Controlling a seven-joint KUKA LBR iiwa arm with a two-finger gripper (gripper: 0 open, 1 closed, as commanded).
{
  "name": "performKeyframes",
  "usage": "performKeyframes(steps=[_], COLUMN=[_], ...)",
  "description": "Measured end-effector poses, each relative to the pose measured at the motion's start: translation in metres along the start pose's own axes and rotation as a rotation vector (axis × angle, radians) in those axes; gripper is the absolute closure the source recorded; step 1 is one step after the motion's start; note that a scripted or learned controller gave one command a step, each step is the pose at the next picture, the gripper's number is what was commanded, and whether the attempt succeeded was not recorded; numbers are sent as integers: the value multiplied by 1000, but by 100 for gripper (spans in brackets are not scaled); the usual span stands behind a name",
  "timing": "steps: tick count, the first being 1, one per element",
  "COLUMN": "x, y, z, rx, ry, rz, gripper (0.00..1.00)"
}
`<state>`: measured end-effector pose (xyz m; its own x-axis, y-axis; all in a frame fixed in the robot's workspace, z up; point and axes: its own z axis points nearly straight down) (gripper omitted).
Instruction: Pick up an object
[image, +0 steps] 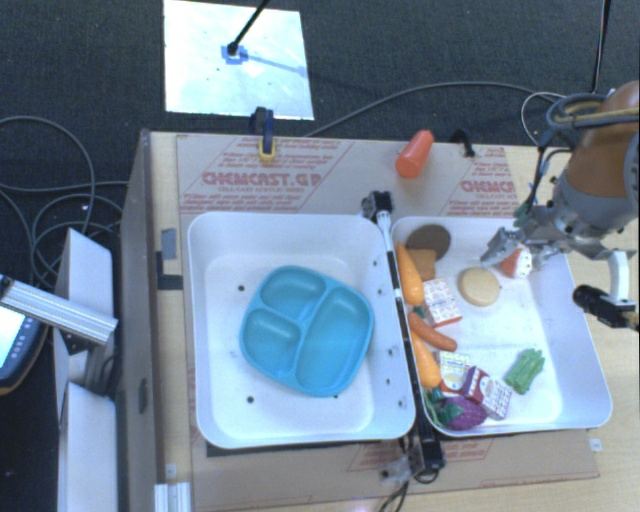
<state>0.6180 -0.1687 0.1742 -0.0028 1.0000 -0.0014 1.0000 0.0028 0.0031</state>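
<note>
We see the claw (517, 250) at the right bin's (580, 350) 1 o'clock corner, fingers clamped on a small orange-white object (517, 263). Round cream piece (480, 287) lies at its 8 o'clock. Blue divided plate (306, 329) sits in the left bin (215, 300).

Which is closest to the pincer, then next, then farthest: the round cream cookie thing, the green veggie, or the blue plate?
From the pincer:
1. Cream round piece, right bin, just beside it.
2. Green vegetable, right bin, near front edge.
3. Blue plate, left bin.

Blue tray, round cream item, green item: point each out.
Blue tray (306, 343): camera view, centre ridge between its compartments.
Round cream item (480, 286): camera view, middle of its top face.
Green item (525, 368): camera view, middle of its body.
</note>
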Motion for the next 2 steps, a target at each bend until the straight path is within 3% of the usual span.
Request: performKeyframes(steps=[1, 2], x=[-27, 51], y=[42, -32], z=[71, 89], rx=[-1, -1], ry=[-1, -2], rz=[-1, 2], gripper=[0, 0])
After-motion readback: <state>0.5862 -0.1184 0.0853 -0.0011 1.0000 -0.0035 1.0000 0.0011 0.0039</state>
